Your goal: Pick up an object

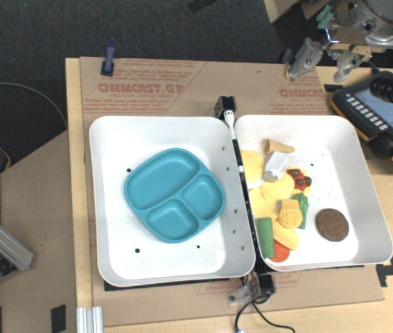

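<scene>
My pincer (324, 55) hung open and empty beyond the right bin (352, 139); the toy food (283, 200) lay below-left of it.

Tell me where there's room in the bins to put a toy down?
Left bin: bare white floor all around the blue divided plate, widest along its left wall and front edge. Right bin: bare along the back and right side, around the brown cookie. It is crowded against the right bin's left wall, where the toy food pile sits.
</scene>
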`<action>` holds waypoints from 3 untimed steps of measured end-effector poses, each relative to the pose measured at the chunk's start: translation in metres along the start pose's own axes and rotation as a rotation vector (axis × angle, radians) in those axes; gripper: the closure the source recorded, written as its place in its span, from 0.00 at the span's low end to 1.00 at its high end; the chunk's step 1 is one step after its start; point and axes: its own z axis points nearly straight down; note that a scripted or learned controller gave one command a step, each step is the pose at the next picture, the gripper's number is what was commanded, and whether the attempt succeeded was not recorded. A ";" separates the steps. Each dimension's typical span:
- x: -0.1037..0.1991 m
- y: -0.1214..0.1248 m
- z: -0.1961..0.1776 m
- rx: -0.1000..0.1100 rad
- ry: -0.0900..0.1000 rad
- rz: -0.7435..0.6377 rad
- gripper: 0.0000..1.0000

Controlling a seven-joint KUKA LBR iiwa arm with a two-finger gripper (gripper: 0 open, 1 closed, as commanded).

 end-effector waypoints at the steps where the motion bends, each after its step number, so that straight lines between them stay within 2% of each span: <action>1: 0.010 -0.032 -0.155 -0.007 0.000 0.002 0.00; 2: 0.010 -0.030 -0.155 0.009 -0.001 0.003 1.00; 3: -0.040 -0.116 -0.037 0.030 0.003 0.013 1.00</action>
